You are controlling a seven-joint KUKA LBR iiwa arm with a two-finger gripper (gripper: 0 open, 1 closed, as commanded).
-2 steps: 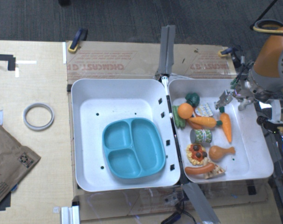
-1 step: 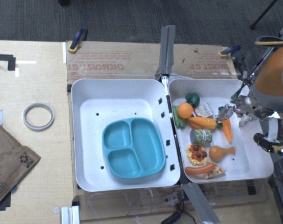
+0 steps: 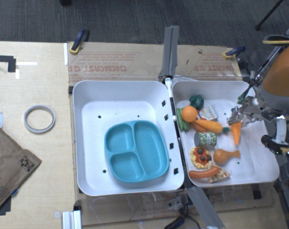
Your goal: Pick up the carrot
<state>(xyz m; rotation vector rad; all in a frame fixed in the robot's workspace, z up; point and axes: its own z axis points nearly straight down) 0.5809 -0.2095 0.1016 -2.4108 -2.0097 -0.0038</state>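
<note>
Orange carrot beneath pincer, near bin wall.

Orange carrot, pointing down, right bin

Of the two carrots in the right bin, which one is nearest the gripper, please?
The smaller carrot, pointing tip-down right beneath the gripper; the larger carrot lies leftward.
</note>
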